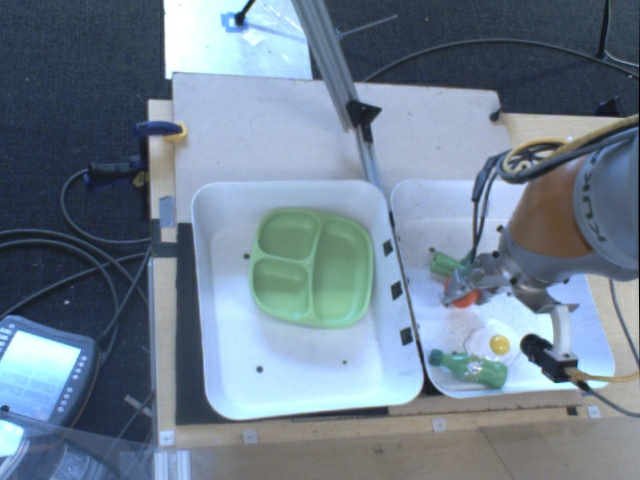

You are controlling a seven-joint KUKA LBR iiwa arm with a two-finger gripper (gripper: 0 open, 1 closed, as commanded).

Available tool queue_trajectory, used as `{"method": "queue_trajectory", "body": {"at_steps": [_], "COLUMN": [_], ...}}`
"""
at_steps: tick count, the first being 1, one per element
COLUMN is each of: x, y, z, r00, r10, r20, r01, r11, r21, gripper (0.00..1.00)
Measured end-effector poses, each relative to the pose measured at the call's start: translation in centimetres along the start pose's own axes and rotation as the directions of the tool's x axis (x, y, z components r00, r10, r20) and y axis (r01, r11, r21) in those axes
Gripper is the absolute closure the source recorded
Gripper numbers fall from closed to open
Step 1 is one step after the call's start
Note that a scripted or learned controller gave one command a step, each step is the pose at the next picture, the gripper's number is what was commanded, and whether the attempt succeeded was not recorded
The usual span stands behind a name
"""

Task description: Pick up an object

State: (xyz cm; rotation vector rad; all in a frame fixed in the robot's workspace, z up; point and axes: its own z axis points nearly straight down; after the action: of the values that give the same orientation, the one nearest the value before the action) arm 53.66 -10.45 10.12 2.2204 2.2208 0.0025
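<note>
A: What do we have in the left bin?

B: In the shallow white left bin point(215, 298) we see a pale green plastic plate with three compartments point(311, 267), lying flat near the middle of it.

A: And in the right one?

B: In the shallow white right bin point(425, 208) we count several small things. A green bottle-shaped toy point(470, 367) lies on its side near the front wall. Just behind it sits a white fried-egg toy with a yellow yolk point(494, 343). Farther back we see a small green piece point(444, 263) and, just beside it, a small red-orange piece point(460, 296).

A: Where is the arm?

B: The grey arm with the orange band point(555, 218) reaches in from the right over the right bin. Its two-finger gripper point(468, 280) hangs low over the red-orange piece and close by the green piece.

A: Does it grasp anything?

B: We cannot tell; the tool's state is hidden from us at this angle, and we cannot make out any object in it.
</note>
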Motion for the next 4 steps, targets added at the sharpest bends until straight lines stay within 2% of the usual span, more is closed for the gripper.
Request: {"method": "queue_trajectory", "body": {"at_steps": [1,3,4], "x": [-0.1,0.6,5.3], "y": [0.6,1.7,2.6], "z": [-6.4,-15.6,-14.3], "r00": [1.0,1.0,1.0], "r10": [-0.005,-0.007,-0.01], "r20": [0.001,0.001,-0.001], "r01": [0.005,0.007,0.01], "r11": [1.0,1.0,1.0], "r21": [-0.006,-0.005,0.001], "gripper": [1.0,1.0,1.0]}}
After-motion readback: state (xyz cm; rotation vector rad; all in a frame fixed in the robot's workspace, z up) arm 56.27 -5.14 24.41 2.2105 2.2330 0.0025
